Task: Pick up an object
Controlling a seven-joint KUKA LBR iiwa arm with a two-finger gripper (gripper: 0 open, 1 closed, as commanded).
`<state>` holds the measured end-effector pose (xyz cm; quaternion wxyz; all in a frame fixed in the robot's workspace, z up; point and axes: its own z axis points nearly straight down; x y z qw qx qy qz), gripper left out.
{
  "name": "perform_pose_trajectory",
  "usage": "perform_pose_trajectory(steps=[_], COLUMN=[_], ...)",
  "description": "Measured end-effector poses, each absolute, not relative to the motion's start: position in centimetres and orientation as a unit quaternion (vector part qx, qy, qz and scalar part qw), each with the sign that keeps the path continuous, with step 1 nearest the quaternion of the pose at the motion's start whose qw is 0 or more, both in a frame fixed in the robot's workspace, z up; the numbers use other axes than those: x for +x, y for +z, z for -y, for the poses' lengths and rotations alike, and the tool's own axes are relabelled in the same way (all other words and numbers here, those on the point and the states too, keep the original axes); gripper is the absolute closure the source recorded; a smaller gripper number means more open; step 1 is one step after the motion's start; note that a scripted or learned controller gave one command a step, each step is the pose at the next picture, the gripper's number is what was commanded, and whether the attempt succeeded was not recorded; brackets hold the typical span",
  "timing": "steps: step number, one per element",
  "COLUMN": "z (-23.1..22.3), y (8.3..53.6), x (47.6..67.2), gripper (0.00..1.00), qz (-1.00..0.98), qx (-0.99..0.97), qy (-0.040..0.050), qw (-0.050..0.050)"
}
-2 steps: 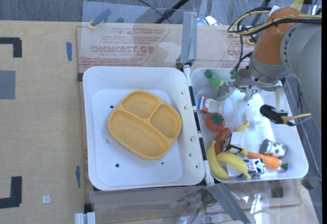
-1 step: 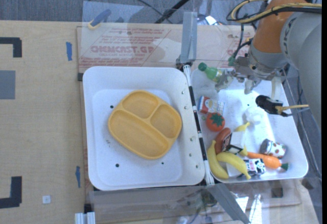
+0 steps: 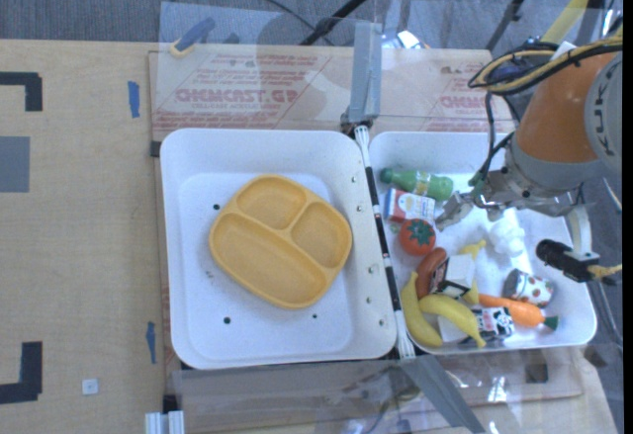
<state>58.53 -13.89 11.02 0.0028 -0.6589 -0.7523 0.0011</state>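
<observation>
The right bin (image 3: 584, 323) holds several toy foods. A green bottle (image 3: 420, 183) lies at its back left, with a red tomato (image 3: 416, 237) in front of it. A yellow banana (image 3: 428, 315) and an orange carrot (image 3: 514, 310) lie near the front wall. A white lumpy piece (image 3: 508, 240) sits mid-bin. My gripper (image 3: 470, 203) hangs low over the bin's middle, just right of the bottle and above the tomato, below the orange band (image 3: 564, 121) of the arm. I see nothing that is clearly held.
The left bin (image 3: 188, 323) carries a yellow divided plate (image 3: 280, 240). A brown hot dog (image 3: 432, 271) and a black-and-white carton (image 3: 495, 323) crowd the right bin's front. A clear plastic sheet (image 3: 257, 86) lies behind both bins. Cables (image 3: 524, 66) loop by the arm.
</observation>
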Motion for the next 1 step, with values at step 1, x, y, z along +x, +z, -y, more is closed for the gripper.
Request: perform_pose_trajectory(steps=[1], z=[10.21], y=[8.64], x=[53.98], gripper=[0.0], qz=[0.736], qx=[-0.677], qy=[-0.0007], qw=[-0.003])
